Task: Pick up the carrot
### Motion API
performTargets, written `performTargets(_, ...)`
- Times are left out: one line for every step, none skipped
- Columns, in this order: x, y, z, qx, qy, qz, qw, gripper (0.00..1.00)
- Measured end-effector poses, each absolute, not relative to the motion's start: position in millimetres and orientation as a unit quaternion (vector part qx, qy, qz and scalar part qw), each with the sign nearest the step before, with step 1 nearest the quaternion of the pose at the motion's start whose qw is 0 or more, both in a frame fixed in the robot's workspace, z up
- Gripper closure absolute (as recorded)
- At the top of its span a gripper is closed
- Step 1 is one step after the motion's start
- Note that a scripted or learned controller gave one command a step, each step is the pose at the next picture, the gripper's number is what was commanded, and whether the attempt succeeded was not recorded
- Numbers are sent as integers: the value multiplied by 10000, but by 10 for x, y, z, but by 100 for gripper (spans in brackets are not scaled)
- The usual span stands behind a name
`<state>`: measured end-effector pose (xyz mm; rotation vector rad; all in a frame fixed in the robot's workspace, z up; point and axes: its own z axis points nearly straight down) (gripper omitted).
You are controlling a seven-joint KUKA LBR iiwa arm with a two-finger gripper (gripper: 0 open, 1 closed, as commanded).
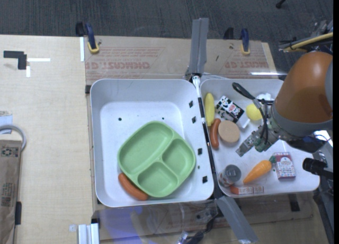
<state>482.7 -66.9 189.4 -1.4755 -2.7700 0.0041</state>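
Observation:
The carrot point(257, 171) is orange and tapered. It lies on a slant in the right bin point(302, 184), near the front, with its thick end pointing up and right. My gripper point(251, 144) hangs over the middle of the right bin, just above and slightly left of the carrot, under the orange band of the arm point(307, 92). There is a gap between it and the carrot. Nothing shows in its grasp.
Around the carrot are a small can point(231, 174), a red box point(284, 166), a tan disc point(229, 132), a red sausage point(214, 133), a cow-print carton point(230, 109), a lemon point(253, 112) and a yellow banana-like piece point(209, 107). The left bin point(106, 131) holds a green divided plate point(156, 158) and an orange sausage point(132, 186).

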Motion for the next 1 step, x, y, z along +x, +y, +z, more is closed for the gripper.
performTargets(4780, 916, 1889, -4721, -8815, 21, 15, 100)
